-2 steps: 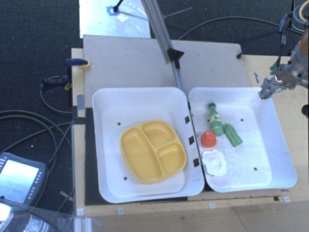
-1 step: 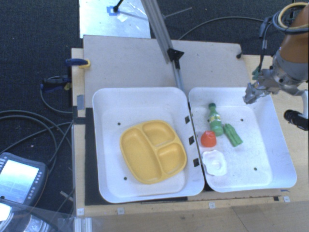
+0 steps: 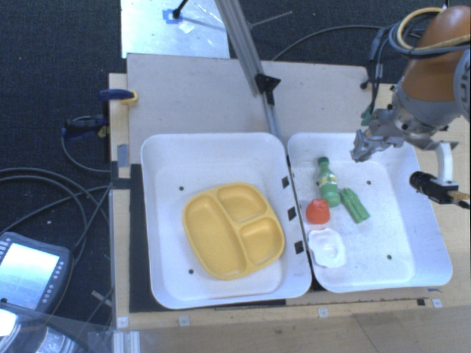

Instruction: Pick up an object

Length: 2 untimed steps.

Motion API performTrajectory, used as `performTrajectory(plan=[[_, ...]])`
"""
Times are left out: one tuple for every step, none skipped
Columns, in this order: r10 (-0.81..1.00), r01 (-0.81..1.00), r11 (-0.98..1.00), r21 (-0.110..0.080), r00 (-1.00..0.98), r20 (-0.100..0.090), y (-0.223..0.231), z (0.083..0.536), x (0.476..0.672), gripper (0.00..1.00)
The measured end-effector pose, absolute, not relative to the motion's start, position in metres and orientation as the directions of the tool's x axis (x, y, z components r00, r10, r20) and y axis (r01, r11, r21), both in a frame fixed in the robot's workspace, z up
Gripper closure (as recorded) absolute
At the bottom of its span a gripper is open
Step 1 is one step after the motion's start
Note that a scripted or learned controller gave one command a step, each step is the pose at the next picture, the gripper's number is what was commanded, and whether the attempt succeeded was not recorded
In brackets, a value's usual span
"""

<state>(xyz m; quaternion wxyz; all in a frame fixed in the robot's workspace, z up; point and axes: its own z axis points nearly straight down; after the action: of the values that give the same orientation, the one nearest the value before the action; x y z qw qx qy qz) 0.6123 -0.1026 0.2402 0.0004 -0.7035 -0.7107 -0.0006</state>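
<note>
Camera view: gripper (image 3: pixel 363 151) over the far part of the right bin (image 3: pixel 412 267), near its far-left corner, above the white floor; finger state impossible to tell from here. Nearer and just left: green bottle (image 3: pixel 327 184), lying with a green stick-shaped piece (image 3: pixel 355 204) just beside it on the right. Orange-red round piece (image 3: pixel 318 212) nearer still, then a small white cup (image 3: pixel 327 247). In the left bin (image 3: pixel 158 160): yellow divided plate (image 3: pixel 232 230).
</note>
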Motion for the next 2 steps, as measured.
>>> performTrajectory(plan=[[1.0, 1.0, 0.011, 0.0, -0.011, 0.002, -0.045, 0.228, 0.609, 1.0], [1.0, 1.0, 0.011, 0.0, -0.011, 0.003, 0.01, 0.221, 0.609, 1.0]])
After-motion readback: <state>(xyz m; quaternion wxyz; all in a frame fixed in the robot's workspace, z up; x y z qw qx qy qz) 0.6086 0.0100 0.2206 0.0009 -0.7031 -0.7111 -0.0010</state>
